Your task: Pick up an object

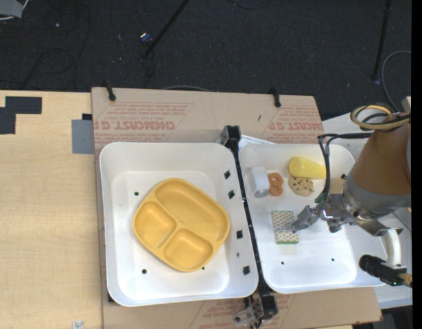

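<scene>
Camera view: the bench bears two white bins side by side. In the left bin (pixel 121 184) lies a yellow divided plate (pixel 181 223), which has three compartments. In the right bin (pixel 313 273) there are several small things. A small flat patterned card (pixel 284 226) lies a little left of the middle of this bin, with its long axis running roughly from 12 to 6 o'clock, slightly tilted. Above it, toward 12 o'clock, stand a grey-white block (pixel 258 181), an orange ring-shaped piece (pixel 274 183), a round cookie (pixel 301 186) and a yellow lemon-like piece (pixel 307 166).

The arm reaches in from the right, and its gripper (pixel 301 219) is low over the right bin. The dark fingers point toward about 8 o'clock, and their tips are just beside the right edge of the patterned card, perhaps touching it. I cannot tell how wide the fingers stand, because they blur together against the bin floor, and nothing is clearly seen between them.

My judgement is that the patterned card is the nearest thing to pick. From the gripper it lies at about 8 to 9 o'clock, very near. The cookie is at about 12 o'clock from the fingertips, a little further away. As the card is flat on the floor, a grasp could easily slip over it.
</scene>
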